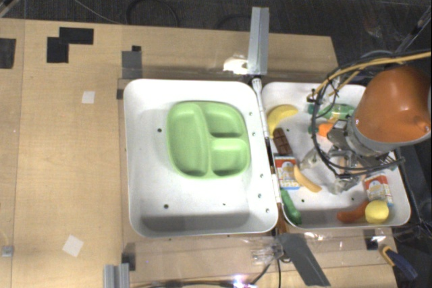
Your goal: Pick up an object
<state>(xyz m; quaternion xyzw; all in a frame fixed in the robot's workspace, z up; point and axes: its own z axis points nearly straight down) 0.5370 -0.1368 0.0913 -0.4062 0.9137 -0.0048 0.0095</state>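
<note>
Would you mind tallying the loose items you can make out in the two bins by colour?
Green: 2, the divided tray and a green stick
Yellow: 3, a lemon, a round fruit, a banana
Brown: 1, a bar
Red: 1, a pepper
Total: 7; the arm hides others.

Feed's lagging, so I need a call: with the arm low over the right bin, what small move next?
Probably a short straight lift to check the grasp. The gripper sits low in the right bin among a banana and packets, under the arm's wrist, so any catch is unconfirmed.
</note>
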